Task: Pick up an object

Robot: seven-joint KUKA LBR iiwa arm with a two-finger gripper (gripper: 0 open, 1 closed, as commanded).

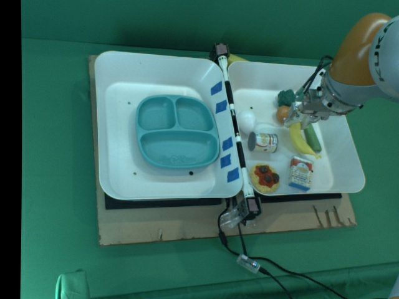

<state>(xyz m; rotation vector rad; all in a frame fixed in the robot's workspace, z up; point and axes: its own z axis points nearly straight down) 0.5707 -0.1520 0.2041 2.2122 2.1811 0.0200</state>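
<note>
Right bin (pixel 349 167): crowded toward its left and middle; bare floor along the far rim and the right wall. Left bin (pixel 118 136): teal divided plate (pixel 176 131) at centre, open margin all round.

Gripper (pixel 298 118): low over the right bin's middle; finger state cannot be told.

Contents near gripper: orange ball (pixel 283 113) just beside it, green broccoli piece (pixel 286 97) behind that, banana (pixel 301 141) and cucumber (pixel 312 138) directly below.

Further left: white egg (pixel 246 119), can (pixel 264 142), small pizza (pixel 265 177), carton (pixel 301 172).
</note>
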